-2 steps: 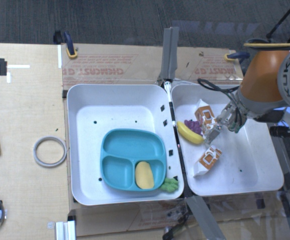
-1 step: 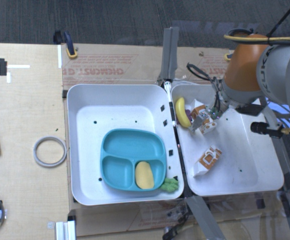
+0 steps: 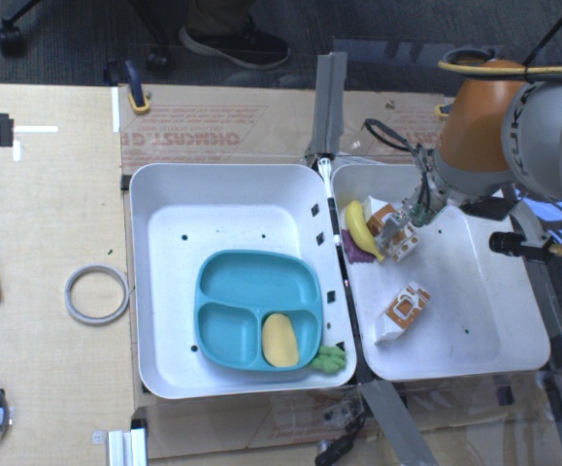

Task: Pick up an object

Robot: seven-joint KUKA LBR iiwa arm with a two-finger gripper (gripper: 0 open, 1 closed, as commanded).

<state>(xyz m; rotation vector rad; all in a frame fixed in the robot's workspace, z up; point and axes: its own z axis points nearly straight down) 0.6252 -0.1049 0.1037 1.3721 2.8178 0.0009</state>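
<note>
My gripper [image 3: 409, 216] hangs low over the back left part of the right bin [image 3: 484, 289], reaching in from the right. Its tip sits right at a small orange-and-white box [image 3: 398, 236], touching or nearly touching its top. A yellow banana [image 3: 359, 229] lies just left of that box, against the bin's left wall, with a purple item [image 3: 362, 251] under its lower end. A second orange-and-white carton [image 3: 405, 311] lies apart, nearer the front of the same bin.
The left bin [image 3: 164, 260] bears a blue divided plate [image 3: 251, 299] with a yellow lump [image 3: 280, 340] in one compartment; a green item [image 3: 330, 359] lies at the plate's front right corner. A tape ring [image 3: 97, 293] rests on the bench at left.
</note>
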